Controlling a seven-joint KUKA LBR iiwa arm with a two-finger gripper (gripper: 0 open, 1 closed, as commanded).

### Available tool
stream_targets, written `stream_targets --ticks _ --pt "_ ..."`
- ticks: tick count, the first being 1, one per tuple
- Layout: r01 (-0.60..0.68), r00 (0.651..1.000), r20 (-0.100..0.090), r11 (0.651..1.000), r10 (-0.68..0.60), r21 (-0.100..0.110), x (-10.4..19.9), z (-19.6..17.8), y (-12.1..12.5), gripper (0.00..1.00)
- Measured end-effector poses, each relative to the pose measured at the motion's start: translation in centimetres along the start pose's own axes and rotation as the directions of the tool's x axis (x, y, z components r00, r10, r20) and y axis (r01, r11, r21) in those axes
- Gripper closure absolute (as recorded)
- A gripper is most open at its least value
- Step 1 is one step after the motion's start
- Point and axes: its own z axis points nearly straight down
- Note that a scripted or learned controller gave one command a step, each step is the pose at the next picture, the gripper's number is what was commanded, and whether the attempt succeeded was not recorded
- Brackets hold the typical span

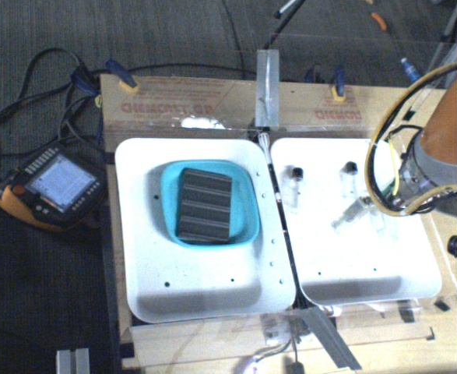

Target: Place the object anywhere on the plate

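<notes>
- One dark ridged block (205, 205) lies flat on the blue plate (249, 209) in the left bin (197, 291). The placing looks done, and I judge the step in hand to be clearing away cleanly, or checking the result.
- To do that well, the arm (438, 150) should rise straight up before moving sideways. It should keep clear of the raised divider between the bins and avoid sweeping low across the plate, because a nudge could slide the block toward the rim.
- The block sits roughly in the middle of the plate with blue showing on every side. It appears settled, with no edge overhanging, so no correction seems called for.
- The pincer (358, 210) hangs over the right bin (368, 283) on the desk (212, 104), among pale, blurred shapes. I cannot tell how far open it is, and nothing is visibly held in it.
- Two small dark-capped items (295, 173) (350, 167) lie in the right bin near the pincer. Any retreat should lift away from them, not drag through them.
- Relative to the pincer, the block is well apart. It is in the other bin, across the divider, on the camera view's left, at about the same depth in the view.
</notes>
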Motion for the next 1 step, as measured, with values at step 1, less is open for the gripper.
stream_targets --ticks 1 --pt "0.063 0.998 0.001 0.998 -0.063 0.000 -7.80 -1.37 -2.51 0.00"
